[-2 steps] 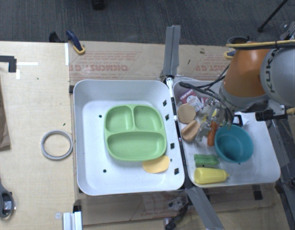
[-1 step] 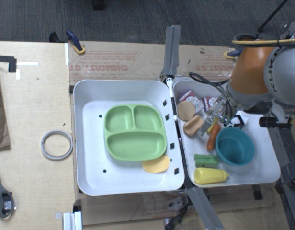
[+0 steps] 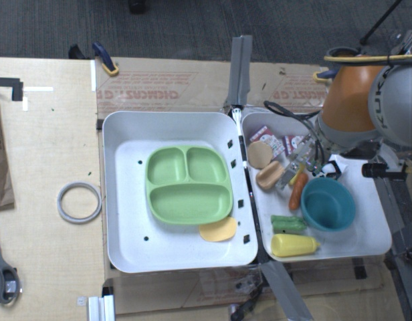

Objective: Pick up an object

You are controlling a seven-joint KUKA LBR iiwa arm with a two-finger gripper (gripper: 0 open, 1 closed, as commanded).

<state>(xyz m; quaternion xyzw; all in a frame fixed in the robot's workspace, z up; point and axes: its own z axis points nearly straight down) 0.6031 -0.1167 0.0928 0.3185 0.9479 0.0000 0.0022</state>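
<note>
My gripper [image 3: 296, 164] is low in the right bin [image 3: 373, 239], in among a cluster of toys. Just left of it lie a tan bun-shaped piece [image 3: 269, 174] and a round beige piece [image 3: 259, 154]. An orange sausage-like piece [image 3: 297, 190] lies right under the gripper, partly covered by it. A teal bowl [image 3: 328, 204] stands to its lower right. A green piece [image 3: 287, 223] and a yellow piece [image 3: 293, 245] lie near the bin's front edge. A pink-and-white packet [image 3: 273, 141] sits behind the gripper.
The left bin [image 3: 119, 199] holds a green divided plate [image 3: 188, 184] with a flat yellow piece [image 3: 217, 231] at its front edge. A grey ring [image 3: 79, 201] lies on the bench at the left. The arm's orange band [image 3: 350, 99] looms over the right bin's back corner.
</note>
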